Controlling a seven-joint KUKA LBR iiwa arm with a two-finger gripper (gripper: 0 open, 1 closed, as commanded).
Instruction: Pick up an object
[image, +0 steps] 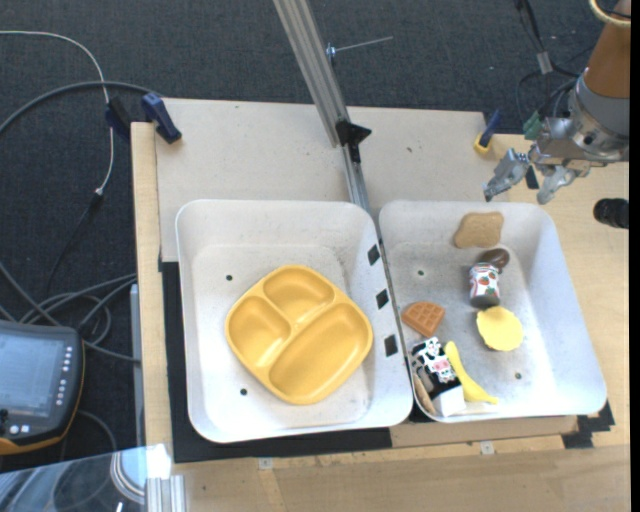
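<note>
My gripper (527, 180) hangs above the far rim of the right bin (560, 330), open, with nothing between its fingers. Below it in that bin lie a tan bread-like piece (478, 230), a small red and white can (485, 284) beside a dark brown item (497, 260), a yellow round piece (498, 328), an orange waffle (424, 318), a black and white cow-patterned box (432, 362) and a yellow banana (466, 376). The tan piece is the closest to the gripper.
The left bin (200, 240) holds a yellow divided plate (298, 332). A slanted metal rail (330, 90) runs down to the gap between the bins. Clamps sit at the bench's back corners, cables and a pendant to the left.
</note>
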